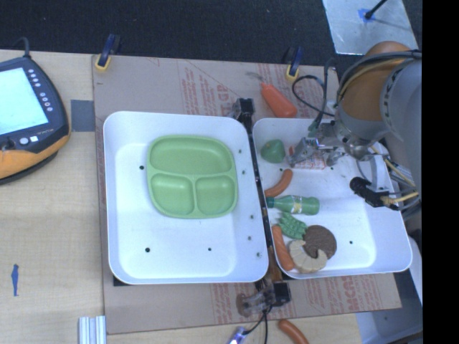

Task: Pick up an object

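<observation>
Hand lowered into the right bin

The hand is seen near the green toy; its state cannot be told.

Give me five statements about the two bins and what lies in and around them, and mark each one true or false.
1. The green divided plate lies in the left bin. True.
2. The green bottle stands upright in the right bin. False: it lies on its side.
3. An orange carrot lies outside the bins, on the cardboard beyond the right bin. True.
4. The hand is over the left bin. False: it is over the far part of the right bin.
5. The brown and tan round piece lies in the right bin's near part. True.
</observation>
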`<state>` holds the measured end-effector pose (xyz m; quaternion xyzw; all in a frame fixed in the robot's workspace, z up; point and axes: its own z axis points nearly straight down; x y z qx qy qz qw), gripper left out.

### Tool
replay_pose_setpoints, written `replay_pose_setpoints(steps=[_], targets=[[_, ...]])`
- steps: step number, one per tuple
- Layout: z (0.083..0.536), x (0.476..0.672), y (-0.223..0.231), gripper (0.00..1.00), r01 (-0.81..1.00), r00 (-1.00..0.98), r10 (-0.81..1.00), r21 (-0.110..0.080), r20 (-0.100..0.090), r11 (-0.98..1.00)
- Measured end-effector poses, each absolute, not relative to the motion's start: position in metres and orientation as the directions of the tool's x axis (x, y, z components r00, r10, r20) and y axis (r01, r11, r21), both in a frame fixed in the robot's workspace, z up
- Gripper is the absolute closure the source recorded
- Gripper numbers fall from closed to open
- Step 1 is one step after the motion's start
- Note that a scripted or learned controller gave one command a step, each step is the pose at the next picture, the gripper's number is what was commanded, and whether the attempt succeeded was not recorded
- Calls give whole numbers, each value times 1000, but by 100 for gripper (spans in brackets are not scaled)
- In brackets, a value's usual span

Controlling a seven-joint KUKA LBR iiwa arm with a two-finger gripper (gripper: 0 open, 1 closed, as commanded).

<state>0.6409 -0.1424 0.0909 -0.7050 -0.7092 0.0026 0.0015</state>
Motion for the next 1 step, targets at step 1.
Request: replay_pose_setpoints(steps=[1], targets=[[92, 656, -129, 0, 1000, -6, 1000, -3, -2, 6]])
